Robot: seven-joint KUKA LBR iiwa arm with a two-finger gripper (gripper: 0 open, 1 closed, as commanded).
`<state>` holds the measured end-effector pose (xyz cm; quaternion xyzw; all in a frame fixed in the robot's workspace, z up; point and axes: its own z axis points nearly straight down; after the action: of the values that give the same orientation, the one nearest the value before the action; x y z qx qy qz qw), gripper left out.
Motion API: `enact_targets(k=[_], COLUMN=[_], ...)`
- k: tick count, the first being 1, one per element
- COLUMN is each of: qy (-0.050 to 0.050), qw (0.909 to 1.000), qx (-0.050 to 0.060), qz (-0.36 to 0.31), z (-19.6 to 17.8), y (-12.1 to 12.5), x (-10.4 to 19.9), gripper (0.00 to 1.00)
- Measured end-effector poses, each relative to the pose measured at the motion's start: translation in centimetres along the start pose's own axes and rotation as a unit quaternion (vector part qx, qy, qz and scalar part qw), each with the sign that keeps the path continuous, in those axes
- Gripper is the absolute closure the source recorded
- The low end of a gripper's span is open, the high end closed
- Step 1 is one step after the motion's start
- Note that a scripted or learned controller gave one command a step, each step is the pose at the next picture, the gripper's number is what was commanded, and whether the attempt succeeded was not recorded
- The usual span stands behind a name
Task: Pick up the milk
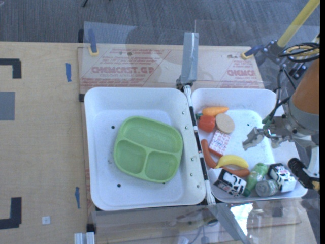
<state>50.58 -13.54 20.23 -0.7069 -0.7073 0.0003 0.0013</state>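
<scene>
We are seeing our grey two-finger gripper (252, 139) hovering open just right of the yellow plastic banana (232, 161), above the black-and-white milk carton (229, 182).

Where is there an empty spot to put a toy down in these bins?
Left bin: bare white floor all round the green plate, widest along its far edge. Right bin: bare strip between the cookie and the gripper. Crowded along its near edge: banana, bottle, milk cartons.

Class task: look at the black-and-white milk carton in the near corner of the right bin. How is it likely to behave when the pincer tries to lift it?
The milk carton looks boxy with flat sides, so it probably won't roll. It lies tilted against the bin's wall, so it may shift when touched. The green bottle touches it and might be nudged.
</scene>
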Motion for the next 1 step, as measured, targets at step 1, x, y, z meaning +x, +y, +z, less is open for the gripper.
enact_targets(k=[1], qy=[0.000], qw=[0.9999], qx=[0.000], qz=[-0.012], z=[4.27], y=[-2.26], x=[-6.21], gripper=[0.00])
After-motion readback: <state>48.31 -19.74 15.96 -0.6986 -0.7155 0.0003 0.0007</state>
